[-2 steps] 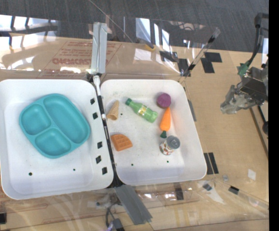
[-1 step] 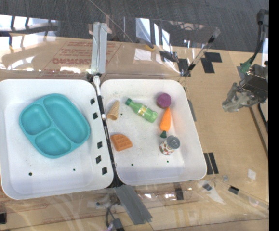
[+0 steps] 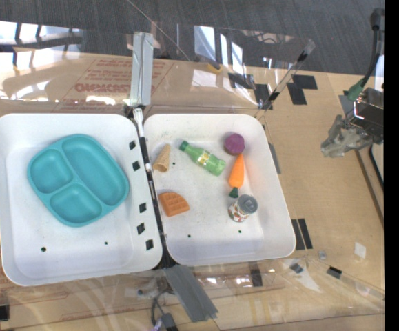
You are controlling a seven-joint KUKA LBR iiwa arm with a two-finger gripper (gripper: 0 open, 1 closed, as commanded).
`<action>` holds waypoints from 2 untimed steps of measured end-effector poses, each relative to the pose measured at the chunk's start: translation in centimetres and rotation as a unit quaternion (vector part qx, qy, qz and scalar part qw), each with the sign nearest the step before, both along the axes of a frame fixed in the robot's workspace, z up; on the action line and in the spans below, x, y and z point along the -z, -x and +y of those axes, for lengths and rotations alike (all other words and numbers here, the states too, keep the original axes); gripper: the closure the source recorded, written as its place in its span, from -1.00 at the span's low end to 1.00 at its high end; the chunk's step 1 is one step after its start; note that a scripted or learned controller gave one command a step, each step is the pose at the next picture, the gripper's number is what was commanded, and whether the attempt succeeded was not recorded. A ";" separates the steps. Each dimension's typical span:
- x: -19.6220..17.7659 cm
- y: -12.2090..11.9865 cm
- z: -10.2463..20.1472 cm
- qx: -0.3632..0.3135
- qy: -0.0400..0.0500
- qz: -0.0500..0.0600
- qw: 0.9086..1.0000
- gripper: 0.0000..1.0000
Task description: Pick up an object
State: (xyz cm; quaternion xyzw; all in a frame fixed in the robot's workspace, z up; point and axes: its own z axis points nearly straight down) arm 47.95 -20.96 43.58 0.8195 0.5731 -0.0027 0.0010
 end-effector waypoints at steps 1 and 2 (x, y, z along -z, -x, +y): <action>14.4 0.4 1.8 -0.084 -0.004 0.004 0.996 1.00; 7.4 0.2 2.8 0.162 -0.001 -0.002 0.987 1.00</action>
